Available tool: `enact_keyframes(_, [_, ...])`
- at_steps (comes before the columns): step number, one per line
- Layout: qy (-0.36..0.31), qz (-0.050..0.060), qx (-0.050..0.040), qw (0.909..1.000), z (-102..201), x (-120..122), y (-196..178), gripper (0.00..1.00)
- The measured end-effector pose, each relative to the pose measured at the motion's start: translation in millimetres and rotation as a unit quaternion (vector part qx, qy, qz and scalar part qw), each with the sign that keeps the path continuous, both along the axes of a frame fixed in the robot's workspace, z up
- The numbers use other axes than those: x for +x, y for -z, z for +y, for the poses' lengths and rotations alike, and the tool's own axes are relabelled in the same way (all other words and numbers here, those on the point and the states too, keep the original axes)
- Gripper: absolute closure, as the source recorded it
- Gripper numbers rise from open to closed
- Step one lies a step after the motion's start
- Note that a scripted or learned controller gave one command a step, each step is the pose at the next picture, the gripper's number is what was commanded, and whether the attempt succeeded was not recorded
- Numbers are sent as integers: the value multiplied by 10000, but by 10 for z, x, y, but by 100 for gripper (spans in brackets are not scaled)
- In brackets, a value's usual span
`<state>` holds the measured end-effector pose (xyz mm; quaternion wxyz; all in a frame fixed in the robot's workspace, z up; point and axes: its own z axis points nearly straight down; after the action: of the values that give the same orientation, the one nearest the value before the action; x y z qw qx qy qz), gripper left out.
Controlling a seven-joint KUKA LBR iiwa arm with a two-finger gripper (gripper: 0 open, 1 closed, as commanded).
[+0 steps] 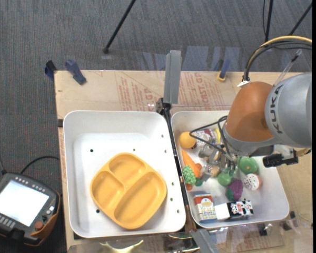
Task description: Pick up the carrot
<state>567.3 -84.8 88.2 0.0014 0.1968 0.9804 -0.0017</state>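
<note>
An orange carrot (190, 163) with a green leafy end lies in the right bin (280, 203), near its left wall, pointing up-left to down-right. The gripper (217, 165) hangs low over the middle of this bin, just right of the carrot's lower end, amid the toys. The arm's orange band and grey wrist cover much of it from above.
The left bin (79, 136) holds a yellow divided plate (128, 190). Around the carrot lie a yellow lemon (187, 140), a green fruit (248, 165), a purple vegetable (236, 190), a strawberry-like toy (252, 182), a small carton (204, 207) and a black-and-white box (238, 209).
</note>
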Motion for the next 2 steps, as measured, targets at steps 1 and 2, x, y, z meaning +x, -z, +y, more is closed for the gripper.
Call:
enact_keyframes(1, [2752,26,19,9614,-8,-355,15,0])
enact_keyframes(2, [2727,30,17,9621,2,-351,-80,100])
